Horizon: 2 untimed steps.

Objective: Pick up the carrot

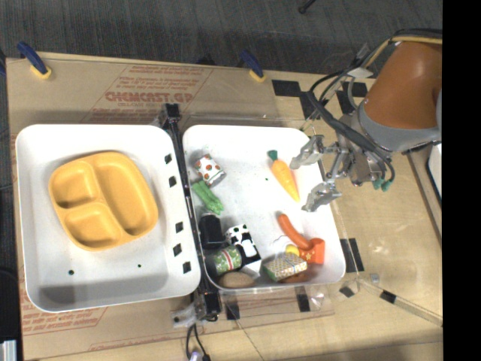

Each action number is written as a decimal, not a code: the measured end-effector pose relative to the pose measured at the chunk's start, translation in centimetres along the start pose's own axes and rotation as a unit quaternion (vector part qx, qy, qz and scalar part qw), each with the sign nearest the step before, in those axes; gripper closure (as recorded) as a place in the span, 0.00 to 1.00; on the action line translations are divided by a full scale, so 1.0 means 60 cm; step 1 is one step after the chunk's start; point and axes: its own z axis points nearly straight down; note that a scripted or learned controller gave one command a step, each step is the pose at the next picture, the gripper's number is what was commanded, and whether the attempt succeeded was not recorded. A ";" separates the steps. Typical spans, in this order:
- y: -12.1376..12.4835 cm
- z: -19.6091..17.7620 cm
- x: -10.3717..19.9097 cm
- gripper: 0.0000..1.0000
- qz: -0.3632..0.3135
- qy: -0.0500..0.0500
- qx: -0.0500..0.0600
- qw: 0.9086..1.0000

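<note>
Carrot [284,177] lies in the right bin [248,138], upper right area, long axis diagonal: green top toward upper left, tip toward lower right. Gripper [316,174] sits just right of it, fingers spread apart, holding nothing.

The carrot [284,175] looks like smooth plastic; the yellow tray [103,198] is glossy, the gripper [316,174] apparently bare metal.

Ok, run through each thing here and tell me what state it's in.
Orange carrot with green top: lying loose in the right white bin, not gripped.
Two-finger metal gripper: open, beside the carrot.
Yellow divided plastic plate: upright, in the left white bin.
</note>
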 end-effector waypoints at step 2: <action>-0.018 0.282 -0.098 0.00 -0.059 0.001 -0.002 0.998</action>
